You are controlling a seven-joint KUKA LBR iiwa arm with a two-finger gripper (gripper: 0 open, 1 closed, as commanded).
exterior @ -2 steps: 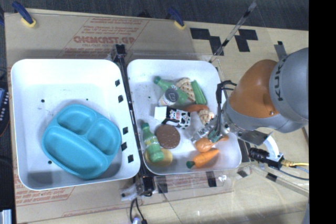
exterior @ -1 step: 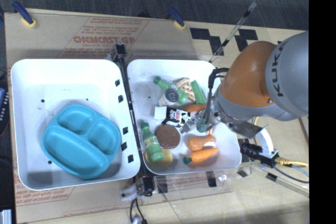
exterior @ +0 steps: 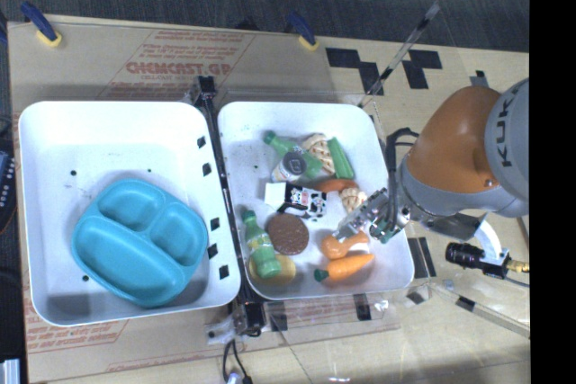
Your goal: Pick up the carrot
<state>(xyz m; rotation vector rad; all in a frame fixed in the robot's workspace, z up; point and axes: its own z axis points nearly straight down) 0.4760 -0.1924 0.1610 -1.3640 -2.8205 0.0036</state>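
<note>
An orange carrot (exterior: 346, 266) with a green tip is lying in the right white bin (exterior: 236, 159), near a brown disc (exterior: 289, 235), a black-and-white patterned card (exterior: 306, 200) and green bottles (exterior: 263, 253); a turquoise tray (exterior: 137, 240) is showing in the left white bin (exterior: 54, 139), on a tan desk (exterior: 432, 337)

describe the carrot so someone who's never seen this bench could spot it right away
Look at the right-hand white bin, the one crowded with toy food. Go to its near right corner, just below the tool. The carrot lies there, nearly flat along the bin's front wall: a tapered orange piece with a small green tip at its left end, unlike the round brown disc and green items to its left.
</note>
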